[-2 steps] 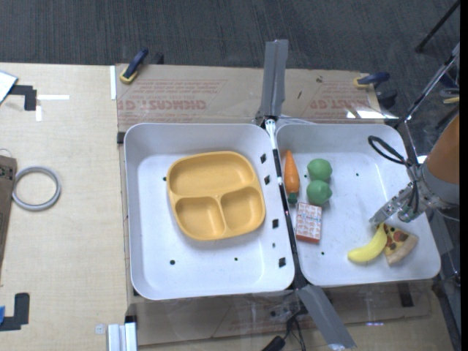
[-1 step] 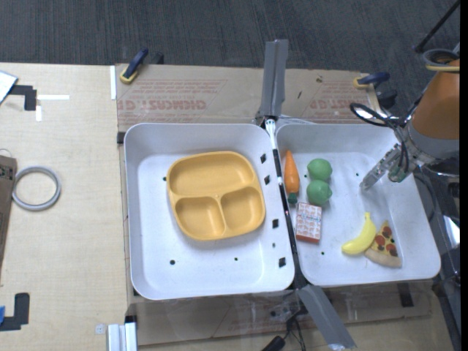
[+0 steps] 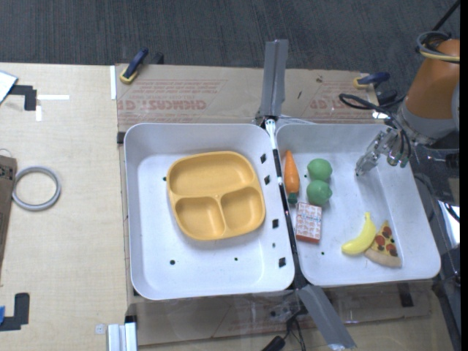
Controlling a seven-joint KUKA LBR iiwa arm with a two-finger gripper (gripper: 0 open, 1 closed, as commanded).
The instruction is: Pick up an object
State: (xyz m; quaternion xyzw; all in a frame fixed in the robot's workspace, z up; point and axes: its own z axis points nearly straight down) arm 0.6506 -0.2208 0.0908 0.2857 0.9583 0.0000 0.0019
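Note:
The right bin holds an orange carrot along its left wall, two green round fruits, a small red box, a banana and a pizza slice toy. My gripper hangs over the bin's upper right part, above bare floor. It is open, with nothing between its fingers. The green fruits lie to its left and the banana lies below it in the view.
The left bin holds a yellow divided plate. A roll of tape lies on the bench at far left. Clamps and cables sit at the bench's back edge near the arm.

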